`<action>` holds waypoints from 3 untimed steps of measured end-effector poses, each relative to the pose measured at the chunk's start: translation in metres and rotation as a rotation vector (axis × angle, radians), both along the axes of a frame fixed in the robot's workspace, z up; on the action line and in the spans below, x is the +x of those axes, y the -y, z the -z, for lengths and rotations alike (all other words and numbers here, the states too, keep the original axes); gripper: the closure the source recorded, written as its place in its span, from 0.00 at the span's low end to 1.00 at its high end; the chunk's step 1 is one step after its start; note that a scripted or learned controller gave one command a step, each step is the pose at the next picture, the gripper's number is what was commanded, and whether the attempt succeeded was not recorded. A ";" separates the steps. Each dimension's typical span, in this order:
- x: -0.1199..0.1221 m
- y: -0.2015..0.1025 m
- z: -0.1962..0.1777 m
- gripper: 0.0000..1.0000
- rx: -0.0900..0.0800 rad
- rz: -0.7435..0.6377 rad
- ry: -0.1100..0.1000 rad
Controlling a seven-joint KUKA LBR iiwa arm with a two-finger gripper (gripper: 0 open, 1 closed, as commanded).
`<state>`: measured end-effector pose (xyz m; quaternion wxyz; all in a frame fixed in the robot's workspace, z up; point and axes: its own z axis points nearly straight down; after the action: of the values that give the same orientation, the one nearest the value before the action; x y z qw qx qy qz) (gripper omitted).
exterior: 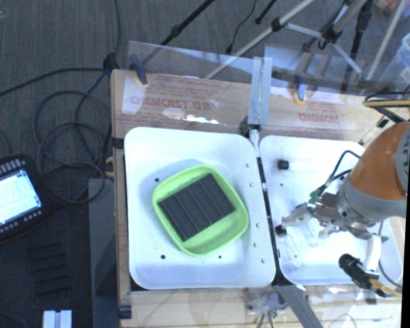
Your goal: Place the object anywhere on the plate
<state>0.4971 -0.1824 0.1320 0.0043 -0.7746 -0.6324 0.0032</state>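
Camera view, gripper [306,216] over right bin [323,271], opening unclear, nothing visibly held

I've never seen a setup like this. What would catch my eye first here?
Probably the bright green plate in the left white bin, with a dark ribbed slab lying on it. Next, the grey arm with its orange band, reaching from the right over the right bin.

This is a robotics lab: tripod legs [317,24] at twelve o'clock, loose cables [61,137] across grey carpet at nine, a lit control pendant [9,200] at eight, clear shielding [197,69] clamped to the desk [195,100].
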 end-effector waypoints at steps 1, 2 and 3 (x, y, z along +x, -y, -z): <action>0.000 0.000 -0.006 1.00 0.001 0.000 -0.006; 0.142 -0.019 -0.012 1.00 -0.004 -0.099 0.006; 0.142 -0.019 -0.012 0.00 -0.004 -0.099 0.005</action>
<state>0.6391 -0.1637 0.1437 0.0007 -0.7424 -0.6700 0.0027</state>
